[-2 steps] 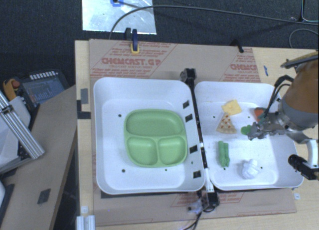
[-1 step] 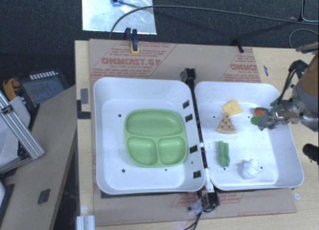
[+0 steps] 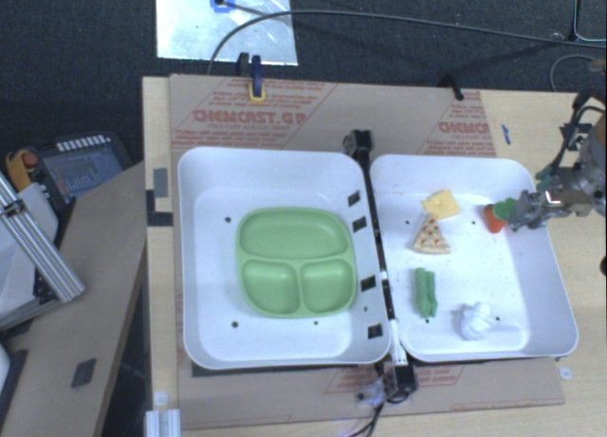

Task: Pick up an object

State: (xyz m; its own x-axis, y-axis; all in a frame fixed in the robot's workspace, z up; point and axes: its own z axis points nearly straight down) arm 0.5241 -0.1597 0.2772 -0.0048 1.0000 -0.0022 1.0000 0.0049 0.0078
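Note:
The right bin (image 3: 531, 331) holds several small objects. A yellow cheese wedge (image 3: 440, 204) lies near its middle, with a pizza slice (image 3: 431, 235) just below it. A green bean pod (image 3: 425, 292) and a white crumpled piece (image 3: 474, 320) lie toward the front. A red piece with a green top (image 3: 496, 214) sits by the bin's right wall. My gripper (image 3: 527, 209) reaches in from the right, level with that red piece and right beside its green top; whether it touches the piece is unclear.
The left bin (image 3: 204, 236) carries a green divided plate (image 3: 294, 262). A black hinge strip (image 3: 372, 245) runs between the bins. Cables cross the dark floor behind the bench, and a yellow clamp (image 3: 256, 82) sits at the board's far edge.

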